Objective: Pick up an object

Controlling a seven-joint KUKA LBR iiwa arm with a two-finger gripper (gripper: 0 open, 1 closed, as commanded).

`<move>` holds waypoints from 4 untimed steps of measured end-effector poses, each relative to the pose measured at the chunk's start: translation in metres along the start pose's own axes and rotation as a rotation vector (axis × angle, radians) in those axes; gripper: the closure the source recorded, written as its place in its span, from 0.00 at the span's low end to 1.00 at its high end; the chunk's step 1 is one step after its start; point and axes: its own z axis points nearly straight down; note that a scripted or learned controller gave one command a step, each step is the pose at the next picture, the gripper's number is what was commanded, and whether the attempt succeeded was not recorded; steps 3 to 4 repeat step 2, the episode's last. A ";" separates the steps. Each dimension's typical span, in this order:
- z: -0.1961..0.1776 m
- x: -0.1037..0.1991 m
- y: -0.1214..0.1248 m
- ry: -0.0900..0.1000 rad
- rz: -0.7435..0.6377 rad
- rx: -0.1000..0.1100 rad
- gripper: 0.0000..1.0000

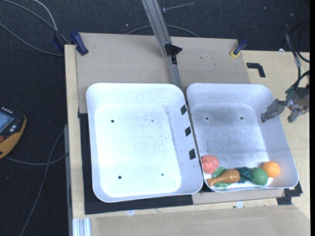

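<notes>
Along the right bin (275,132) edge, spread-open claw (281,111); toys (238,173) well apart.

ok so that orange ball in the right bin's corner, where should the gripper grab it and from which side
Probably straight from above, closing across the orange ball at its widest part. It is round, so no part grips better than another, but it sits near the right bin's near wall with a green object close at its left. The gripper is at the bin's right edge.

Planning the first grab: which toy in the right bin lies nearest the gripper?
The orange ball, rightmost in the cluster, sits closest to the gripper; the pink piece lies farthest left.
</notes>
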 end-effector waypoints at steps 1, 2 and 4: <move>0.159 0.000 -0.058 0.000 0.000 0.000 0.00; 0.069 0.068 -0.055 0.000 -0.005 -0.007 0.00; 0.069 0.068 -0.055 0.000 -0.005 -0.007 0.00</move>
